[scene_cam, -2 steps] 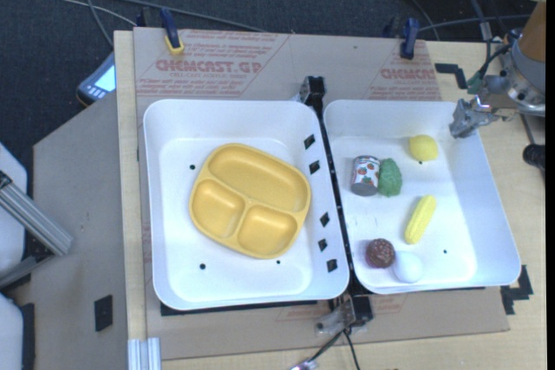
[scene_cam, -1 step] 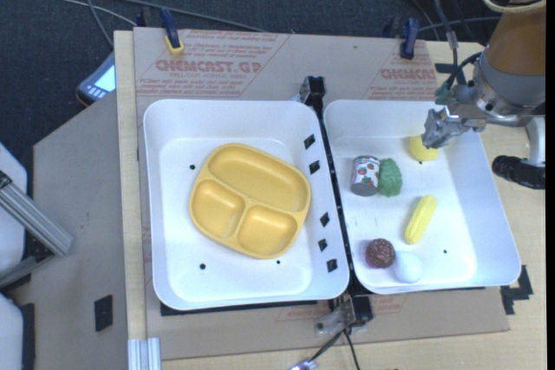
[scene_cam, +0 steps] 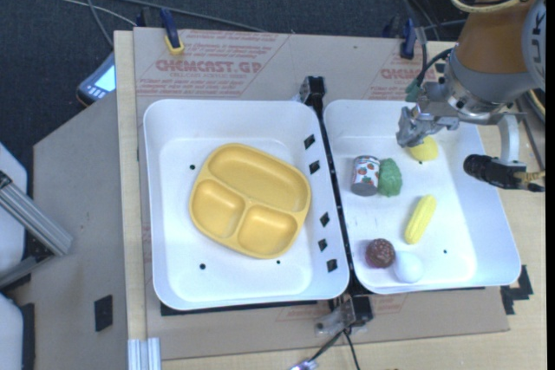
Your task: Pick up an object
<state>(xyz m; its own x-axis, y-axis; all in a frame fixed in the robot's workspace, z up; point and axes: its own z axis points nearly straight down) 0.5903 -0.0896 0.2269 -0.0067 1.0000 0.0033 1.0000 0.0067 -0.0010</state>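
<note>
Presently the hand (scene_cam: 416, 131) sits in the right bin's (scene_cam: 486, 212) upper part, touching a small yellow piece (scene_cam: 426, 152); whether it is apart or together cannot be told. Risk: an off-centre grip could nudge that piece aside.

Bench (scene_cam: 95, 212) carries two white bins (scene_cam: 173, 212) (scene_cam: 486, 230) (side by side).

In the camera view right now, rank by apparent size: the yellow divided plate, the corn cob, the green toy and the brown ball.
1. yellow divided plate, by far the largest
2. corn cob
3. green toy and brown ball: look about alike, so unranked
</note>
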